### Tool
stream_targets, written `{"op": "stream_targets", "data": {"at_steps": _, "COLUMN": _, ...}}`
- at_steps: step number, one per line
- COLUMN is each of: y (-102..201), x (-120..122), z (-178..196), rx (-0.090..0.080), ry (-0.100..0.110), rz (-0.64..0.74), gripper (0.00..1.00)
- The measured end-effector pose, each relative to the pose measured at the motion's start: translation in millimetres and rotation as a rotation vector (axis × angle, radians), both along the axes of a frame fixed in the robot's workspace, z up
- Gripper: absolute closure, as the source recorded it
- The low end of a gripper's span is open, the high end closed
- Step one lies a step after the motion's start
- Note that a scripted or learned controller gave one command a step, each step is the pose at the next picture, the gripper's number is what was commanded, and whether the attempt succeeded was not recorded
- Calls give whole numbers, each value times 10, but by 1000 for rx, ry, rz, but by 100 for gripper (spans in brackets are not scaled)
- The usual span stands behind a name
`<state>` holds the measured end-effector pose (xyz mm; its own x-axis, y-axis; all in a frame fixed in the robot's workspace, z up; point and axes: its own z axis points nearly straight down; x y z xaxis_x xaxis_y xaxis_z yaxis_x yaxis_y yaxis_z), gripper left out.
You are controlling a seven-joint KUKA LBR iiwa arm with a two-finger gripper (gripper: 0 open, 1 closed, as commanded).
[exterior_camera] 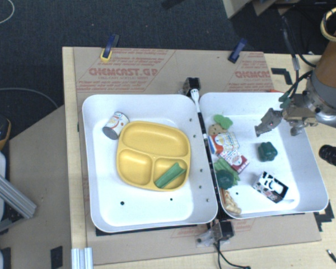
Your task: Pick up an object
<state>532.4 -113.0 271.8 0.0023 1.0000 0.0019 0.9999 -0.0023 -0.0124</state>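
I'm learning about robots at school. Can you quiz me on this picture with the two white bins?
1. True or false: the yellow tray lies in the left bin.
2. What lies in the yellow tray's lower right compartment? A) a green piece B) a can C) a black and white thing
3. Fill in: the pincer hovers over the ____ bin, just above the dark green object.

Key:
1. True.
2. A. The small can lies outside the tray, by its upper left corner, and the black and white object lies in the right bin.
3. Right.
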Motion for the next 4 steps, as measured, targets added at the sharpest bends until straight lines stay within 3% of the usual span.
{"op": "stream_targets", "data": {"at_steps": 1, "y": 1, "x": 20, "z": 60, "rx": -2, "ry": -12, "rz": 2, "gripper": 0}}
{"op": "stream_targets", "data": {"at_steps": 4, "y": 100, "x": 54, "z": -1376, "rx": 1, "ry": -6, "rz": 2, "gripper": 0}}
